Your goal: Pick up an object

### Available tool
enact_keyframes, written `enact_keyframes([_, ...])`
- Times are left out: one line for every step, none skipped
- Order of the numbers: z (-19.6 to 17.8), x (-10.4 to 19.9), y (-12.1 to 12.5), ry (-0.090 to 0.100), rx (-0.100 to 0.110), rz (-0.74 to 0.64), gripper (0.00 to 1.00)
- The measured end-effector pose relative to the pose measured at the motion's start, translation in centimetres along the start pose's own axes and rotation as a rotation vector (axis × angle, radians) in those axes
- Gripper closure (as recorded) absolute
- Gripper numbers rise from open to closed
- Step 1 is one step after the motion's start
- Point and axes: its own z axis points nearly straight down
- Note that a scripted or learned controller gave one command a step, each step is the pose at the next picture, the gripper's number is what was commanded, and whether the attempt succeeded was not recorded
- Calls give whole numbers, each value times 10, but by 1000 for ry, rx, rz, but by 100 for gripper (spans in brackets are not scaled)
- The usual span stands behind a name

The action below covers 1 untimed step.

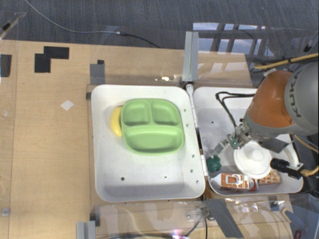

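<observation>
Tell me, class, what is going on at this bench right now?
A grey KUKA arm with an orange band reaches down into the right bin, its gripper low among the clutter there: a small dark green object, an orange packet and a white round piece. Nothing shows between its fingers yet. In the left bin a green divided tray lies over a yellow object, untouched.

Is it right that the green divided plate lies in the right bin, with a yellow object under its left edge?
Not quite. In the camera view the green divided plate lies in the left bin, not the right one. The yellow object does show under its left edge.
</observation>
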Motion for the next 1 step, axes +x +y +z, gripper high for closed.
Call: enact_keyframes([3,-44,72,2,2,18,0])
